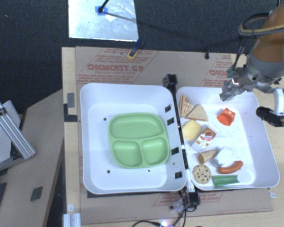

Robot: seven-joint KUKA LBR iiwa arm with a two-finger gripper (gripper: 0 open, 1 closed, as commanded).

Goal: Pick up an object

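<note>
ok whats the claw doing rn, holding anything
claw: above the right bin's far edge, nothing seen in it; open or closed cannot be told

Dark carpet-like floor (28, 41) runs behind the light wood worktop (47, 126). A shiny silver sheet (102, 13) lies on the floor just past the worktop's far edge, and aluminium framing (7, 131) sits beside its left side.

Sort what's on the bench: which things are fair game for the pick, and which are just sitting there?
Job:
gripper, over the right bin
red block
sandwich wedge
yellow piece
small carton
cone
sausage
cookie
green bean

Lying about:
green divided tray in the left bin
</note>
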